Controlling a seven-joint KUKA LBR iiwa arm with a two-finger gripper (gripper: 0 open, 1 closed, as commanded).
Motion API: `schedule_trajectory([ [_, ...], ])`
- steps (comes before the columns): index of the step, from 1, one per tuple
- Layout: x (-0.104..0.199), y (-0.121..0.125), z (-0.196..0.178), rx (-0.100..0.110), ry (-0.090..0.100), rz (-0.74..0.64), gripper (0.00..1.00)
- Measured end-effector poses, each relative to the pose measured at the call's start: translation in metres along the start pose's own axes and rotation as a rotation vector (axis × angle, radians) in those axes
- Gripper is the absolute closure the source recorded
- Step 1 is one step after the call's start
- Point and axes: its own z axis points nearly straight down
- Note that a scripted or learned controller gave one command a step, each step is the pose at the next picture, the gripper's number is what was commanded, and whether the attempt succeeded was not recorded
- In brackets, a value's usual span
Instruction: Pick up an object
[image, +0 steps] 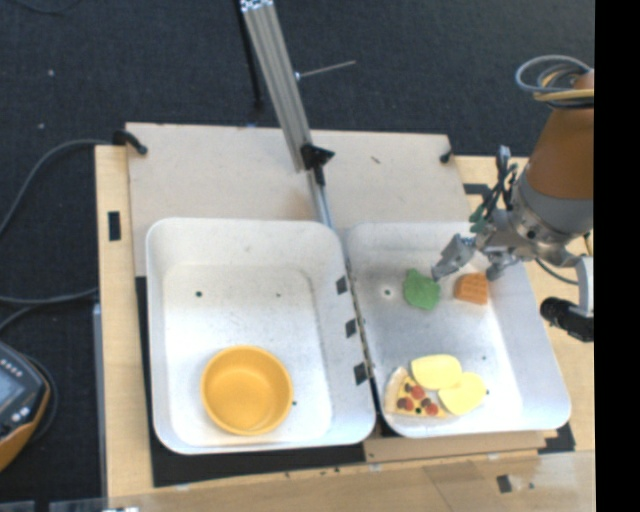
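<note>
My gripper (468, 270) hangs over the far part of the right bin (520, 345), open, its fingers spread apart. A small orange block (472, 290) lies on the bin floor just below the gap between the fingers; nothing is held. One finger (447, 263) points down toward a green lumpy piece (422, 291) to the left of the block. Near the bin's front lie two yellow pieces (448, 383) and a pizza slice toy (410, 398).
A yellow bowl (246, 389) sits at the front of the left bin (240, 280). A slanted metal rail (290, 100) rises from behind the wall between the bins. The arm's orange band (562, 150) stands at the right edge.
</note>
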Motion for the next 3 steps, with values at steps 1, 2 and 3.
schedule_trajectory([
  [1,0.0,0.0,0.0,0.0,0.0,0.001,0.0],
  [2,-0.002,-0.002,0.042,0.004,-0.001,0.004,0.0],
  [3,-0.005,0.0,0.085,0.004,-0.001,0.004,0.0],
])
